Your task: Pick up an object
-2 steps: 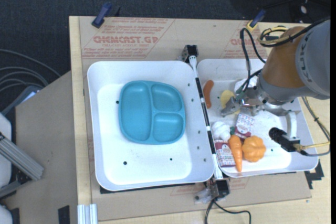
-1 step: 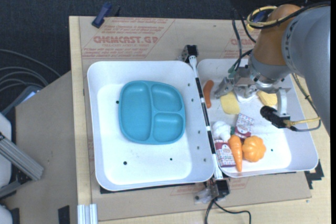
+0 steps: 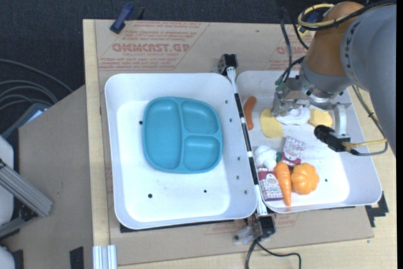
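My gripper (image 3: 288,105) is low in the right bin (image 3: 362,189), near its far left part, above a white item (image 3: 297,114). Just in front of it lies a yellow round piece (image 3: 272,126), with a yellow block (image 3: 321,117) to its right. An orange sausage-shaped toy (image 3: 250,111) lies to the left by the bin wall. Toward the near side sit a small printed packet (image 3: 293,149), a white lump (image 3: 265,154), a carrot (image 3: 284,181), an orange pumpkin-like toy (image 3: 305,177) and a red packet (image 3: 269,186).
The left bin (image 3: 126,192) holds a blue divided plate (image 3: 182,134). A black clamp strip (image 3: 242,129) runs between the bins. The grey arm with its orange band (image 3: 330,47) reaches over the right bin's far side. A black cable (image 3: 340,142) trails over that bin.
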